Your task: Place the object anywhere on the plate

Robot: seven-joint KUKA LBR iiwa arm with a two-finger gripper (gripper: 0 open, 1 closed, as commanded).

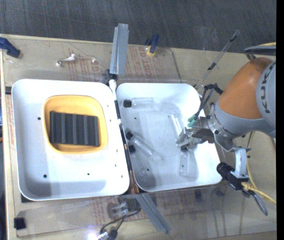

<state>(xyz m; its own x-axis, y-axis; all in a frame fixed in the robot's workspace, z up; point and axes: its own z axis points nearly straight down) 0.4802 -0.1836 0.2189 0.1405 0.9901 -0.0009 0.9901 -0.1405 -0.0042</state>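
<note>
My arm's orange band (239,91) sits closest to the lens, bulging in at three o'clock. Below it the gripper (187,138) hangs low over the right bin (157,184), toward that bin's three o'clock side, among several clear plastic tubes (142,146) scattered on the floor. I cannot tell how wide it stands or whether it has anything. One tube (184,163) lies just at its six o'clock. The yellow plate (74,101) with the dark ribbed block (75,129) rests in the left bin (57,184), at nine o'clock.
</note>
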